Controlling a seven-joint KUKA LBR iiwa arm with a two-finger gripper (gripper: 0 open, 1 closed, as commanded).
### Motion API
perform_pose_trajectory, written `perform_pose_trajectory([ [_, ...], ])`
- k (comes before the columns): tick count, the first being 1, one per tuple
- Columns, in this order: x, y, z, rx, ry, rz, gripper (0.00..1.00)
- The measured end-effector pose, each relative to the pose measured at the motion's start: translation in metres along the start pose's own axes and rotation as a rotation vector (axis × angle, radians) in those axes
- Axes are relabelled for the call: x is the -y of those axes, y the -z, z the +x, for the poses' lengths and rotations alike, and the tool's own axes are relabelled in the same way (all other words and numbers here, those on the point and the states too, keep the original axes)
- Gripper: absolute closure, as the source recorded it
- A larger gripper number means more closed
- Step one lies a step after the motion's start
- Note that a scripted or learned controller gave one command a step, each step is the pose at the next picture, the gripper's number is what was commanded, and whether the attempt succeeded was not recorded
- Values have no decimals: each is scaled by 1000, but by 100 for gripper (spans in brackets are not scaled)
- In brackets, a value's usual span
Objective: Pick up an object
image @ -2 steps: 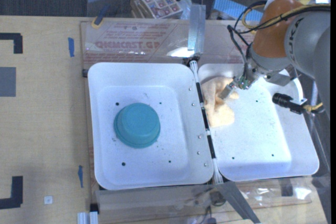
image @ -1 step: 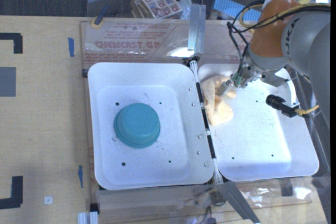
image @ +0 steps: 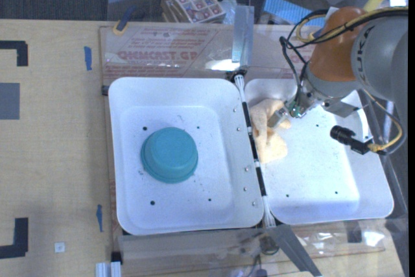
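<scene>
Far to the left of my fingers, in the left bin [image: 123,100], a teal bowl [image: 170,154] sits upside down, well apart from me. Nearer, just left of my fingers and below them, a pale yellow cloth [image: 267,133] lies crumpled against the left wall of the right bin [image: 337,185], beside the divider. My gripper [image: 290,112] hangs at the cloth's upper right edge (touching it or just above, I cannot tell which). How it stands, parted or closed, is too small and blurred to judge. My wrist hides the bin's far right corner.
</scene>
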State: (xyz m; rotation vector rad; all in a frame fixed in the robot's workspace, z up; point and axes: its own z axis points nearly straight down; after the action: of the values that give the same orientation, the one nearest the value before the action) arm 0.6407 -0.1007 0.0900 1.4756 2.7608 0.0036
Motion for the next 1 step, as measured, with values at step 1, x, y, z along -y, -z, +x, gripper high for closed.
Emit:
perform_pose_trajectory([
  [1, -48, 95, 22, -5, -165, 5, 0],
])
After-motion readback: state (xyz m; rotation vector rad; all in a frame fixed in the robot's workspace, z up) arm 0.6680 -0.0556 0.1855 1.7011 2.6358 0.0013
